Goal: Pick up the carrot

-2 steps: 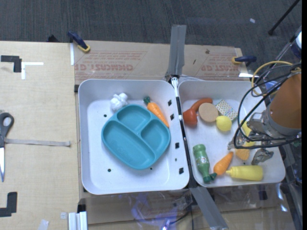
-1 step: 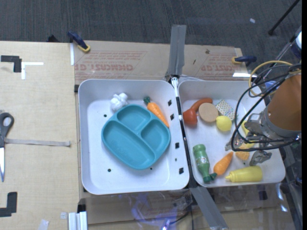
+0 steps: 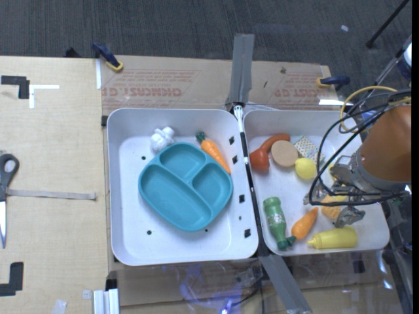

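Camera view | carrot [image 3: 304,224] in right bin [image 3: 376,229] lies just beside gripper [image 3: 346,213], on its view-left | long axis slants up-right toward it | grip state: cannot tell

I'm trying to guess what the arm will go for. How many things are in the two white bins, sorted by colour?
Orange: 2, carrot and carrot
Yellow: 2, lemon, mustard bottle
Blue: 1, divided plate
Green: 1, bottle
Red: 1, sausage
Tan: 1, round disc
White: 1, lumpy piece
Total: 9
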`<state>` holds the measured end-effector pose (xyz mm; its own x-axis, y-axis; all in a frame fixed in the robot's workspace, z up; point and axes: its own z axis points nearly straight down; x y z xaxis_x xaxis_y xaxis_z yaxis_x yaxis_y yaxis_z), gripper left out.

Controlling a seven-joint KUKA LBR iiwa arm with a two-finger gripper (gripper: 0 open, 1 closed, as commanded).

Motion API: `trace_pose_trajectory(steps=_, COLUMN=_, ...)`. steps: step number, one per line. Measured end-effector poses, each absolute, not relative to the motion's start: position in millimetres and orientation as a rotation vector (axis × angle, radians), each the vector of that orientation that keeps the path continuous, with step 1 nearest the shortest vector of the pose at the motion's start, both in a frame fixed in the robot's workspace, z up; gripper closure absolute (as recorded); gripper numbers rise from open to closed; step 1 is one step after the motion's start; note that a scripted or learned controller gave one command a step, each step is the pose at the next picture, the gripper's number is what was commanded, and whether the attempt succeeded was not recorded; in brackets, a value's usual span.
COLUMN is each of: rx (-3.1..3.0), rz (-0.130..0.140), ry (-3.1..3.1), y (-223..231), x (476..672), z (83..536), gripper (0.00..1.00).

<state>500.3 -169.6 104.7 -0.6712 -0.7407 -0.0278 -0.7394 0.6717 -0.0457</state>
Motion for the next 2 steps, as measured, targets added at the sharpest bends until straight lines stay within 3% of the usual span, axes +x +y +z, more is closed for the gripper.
trace_pose_trajectory(steps=2, rx=-1.377, rz=-0.047, ry=2.773, y=-166.7, x=497.1, z=103.9, gripper=0.0)
